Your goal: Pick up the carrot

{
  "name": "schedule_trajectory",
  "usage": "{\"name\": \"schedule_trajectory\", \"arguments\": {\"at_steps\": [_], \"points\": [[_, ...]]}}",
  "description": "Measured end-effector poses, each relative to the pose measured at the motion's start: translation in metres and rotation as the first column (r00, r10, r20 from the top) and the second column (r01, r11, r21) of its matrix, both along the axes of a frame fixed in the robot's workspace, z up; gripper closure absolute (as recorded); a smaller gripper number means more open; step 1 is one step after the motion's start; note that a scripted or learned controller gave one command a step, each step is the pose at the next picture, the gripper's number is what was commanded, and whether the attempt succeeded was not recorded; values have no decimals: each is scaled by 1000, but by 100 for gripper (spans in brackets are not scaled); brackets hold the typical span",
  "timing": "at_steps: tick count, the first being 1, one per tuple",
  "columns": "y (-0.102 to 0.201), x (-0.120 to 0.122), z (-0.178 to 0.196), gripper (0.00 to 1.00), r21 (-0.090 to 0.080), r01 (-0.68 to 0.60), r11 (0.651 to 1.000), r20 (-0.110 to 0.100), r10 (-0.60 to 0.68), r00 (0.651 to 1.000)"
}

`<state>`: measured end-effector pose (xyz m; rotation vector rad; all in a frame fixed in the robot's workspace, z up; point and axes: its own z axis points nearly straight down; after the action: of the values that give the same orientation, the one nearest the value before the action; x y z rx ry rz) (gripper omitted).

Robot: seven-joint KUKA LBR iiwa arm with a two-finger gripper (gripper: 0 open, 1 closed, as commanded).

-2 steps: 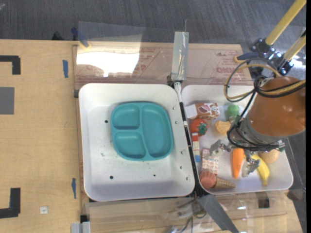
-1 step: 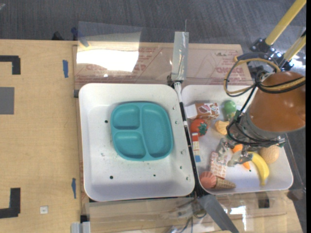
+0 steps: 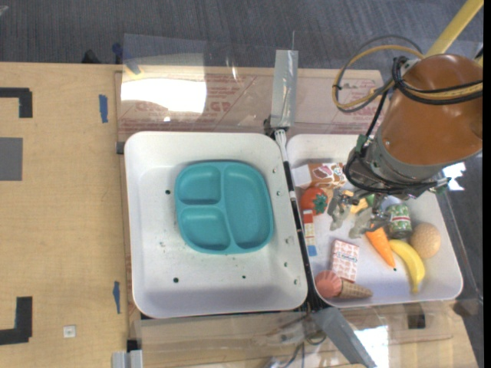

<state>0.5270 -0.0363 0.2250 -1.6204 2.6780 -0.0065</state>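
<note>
- We read the gripper (image 3: 359, 210) as poised low over the right bin (image 3: 453, 286), just left of the carrot (image 3: 380, 245); its fingers look spread and nothing sits between them, so the carrot is not yet grasped.
- The carrot lies flat on the bin floor, thick end toward the gripper, tip pointing to the near-right, touching the banana (image 3: 409, 263). We judge this crowding will hamper a clean pinch.
- The left bin (image 3: 146, 282) holds one teal divided plate (image 3: 224, 206), likely a drop-off place.
- Count, right bin: one carrot, one banana, one brownish round fruit (image 3: 426, 239), one ice-cream cone (image 3: 339, 286), one pink carton (image 3: 346, 259), one tomato (image 3: 313, 201), a few small packets we cannot identify.
</note>
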Motion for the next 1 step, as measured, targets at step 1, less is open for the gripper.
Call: {"name": "schedule_trajectory", "arguments": {"at_steps": [1], "points": [[-98, -4, 39, 100, -2, 188, 982, -2, -188, 982]]}}
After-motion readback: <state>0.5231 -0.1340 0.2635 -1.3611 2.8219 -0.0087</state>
